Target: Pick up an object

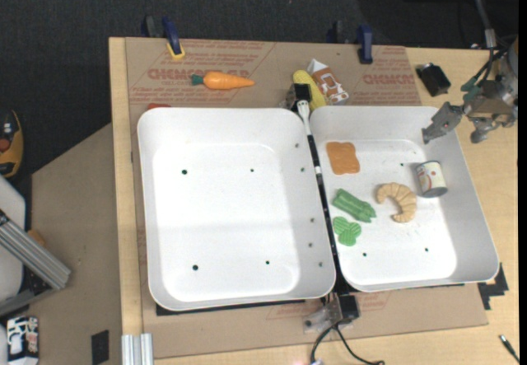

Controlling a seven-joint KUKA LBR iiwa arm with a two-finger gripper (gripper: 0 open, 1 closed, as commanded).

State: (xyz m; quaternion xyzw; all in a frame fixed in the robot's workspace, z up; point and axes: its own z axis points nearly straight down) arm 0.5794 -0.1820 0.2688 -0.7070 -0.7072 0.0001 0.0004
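The right bin [461, 260] holds several items: an orange toast slice [342, 157], a green pea pod [354, 206], a smaller green piece [347, 232], a tan croissant [398, 200] and a small silver can [430, 178] lying on its side. My gripper [458, 131] hovers over the bin's far right corner, above and a little right of the can. Its two grey fingers are spread apart with nothing between them, so it is open.
The left bin [165, 256] lies beside the right one. Behind the bins, a carrot [222, 81], a yellow banana [305, 86] and a small carton [329, 85] rest on the board. Blue clamps [173, 39] [364, 42] grip the far edge. A black block [432, 77] sits near the arm.
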